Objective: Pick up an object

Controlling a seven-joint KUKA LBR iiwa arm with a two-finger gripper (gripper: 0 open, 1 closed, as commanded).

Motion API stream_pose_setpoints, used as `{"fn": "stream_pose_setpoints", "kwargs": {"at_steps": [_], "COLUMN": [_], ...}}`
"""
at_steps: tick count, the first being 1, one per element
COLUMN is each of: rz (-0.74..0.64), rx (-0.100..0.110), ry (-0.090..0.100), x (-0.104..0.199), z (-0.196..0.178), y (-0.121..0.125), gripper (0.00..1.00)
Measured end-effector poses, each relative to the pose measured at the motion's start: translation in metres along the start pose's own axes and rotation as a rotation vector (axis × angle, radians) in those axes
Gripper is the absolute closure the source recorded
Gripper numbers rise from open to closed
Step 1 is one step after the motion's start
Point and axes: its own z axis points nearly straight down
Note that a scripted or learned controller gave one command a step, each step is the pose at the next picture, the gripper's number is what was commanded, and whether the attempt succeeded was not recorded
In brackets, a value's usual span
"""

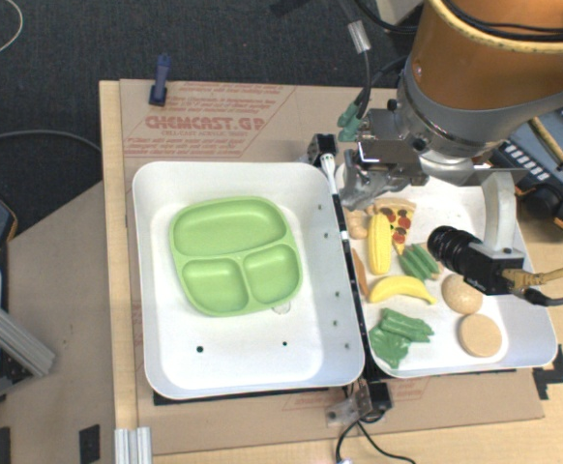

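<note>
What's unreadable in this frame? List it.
- Far end of the right bin: hidden under the arm, camera view.
- Upper part of the pizza slice: covered by the gripper, camera view.
- The arm itself: cut off by the top edge.
- A small pale thing beside the green plate: too small to identify.

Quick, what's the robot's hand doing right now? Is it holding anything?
Hand: cannot be told whether it is open, closed or holding something; it sits just above the pizza slice in the right bin.
</note>
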Motion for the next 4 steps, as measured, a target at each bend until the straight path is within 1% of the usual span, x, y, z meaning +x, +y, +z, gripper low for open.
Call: {"fn": "stream_pose_setpoints", "kwargs": {"at_steps": [1,2,3,4], "rz": [0.003,-0.012,-0.006,-0.009], "rx": [-0.002,0.001,-0.001,0.016], "ry": [-0.001,0.002,0.001,-0.004], "x": [-0.048,0.033,0.064,0.114], "z": [-0.052,-0.063,-0.102,-0.009], "y": [0.0,0.0,0.029,-0.003], "gripper": [1.0,1.0,1.0,1.0]}}
